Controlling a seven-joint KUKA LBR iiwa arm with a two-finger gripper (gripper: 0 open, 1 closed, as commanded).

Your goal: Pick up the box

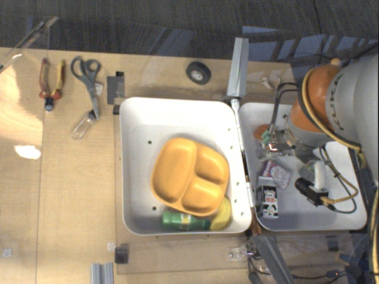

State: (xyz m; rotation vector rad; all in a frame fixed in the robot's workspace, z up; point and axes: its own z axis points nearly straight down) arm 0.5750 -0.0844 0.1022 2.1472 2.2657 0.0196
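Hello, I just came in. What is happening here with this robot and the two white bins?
A grey and orange robot arm reaches in from the right over the right bin, where it is meant to pick up a box. A small box lies near that bin's front left corner, apart from the arm. The left bin holds a yellow divided tray resting over a green item.

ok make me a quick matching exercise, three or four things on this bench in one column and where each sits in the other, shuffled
Things:
1. yellow divided plate
2. scissors
3. small box
4. roll of tape

Places:
A. in the right bin, near its front-left corner
B. on the bench, just behind the left bin
C. in the left bin
D. on the bench, beside the red-handled pliers

Pairs: 1-C, 2-D, 3-A, 4-B
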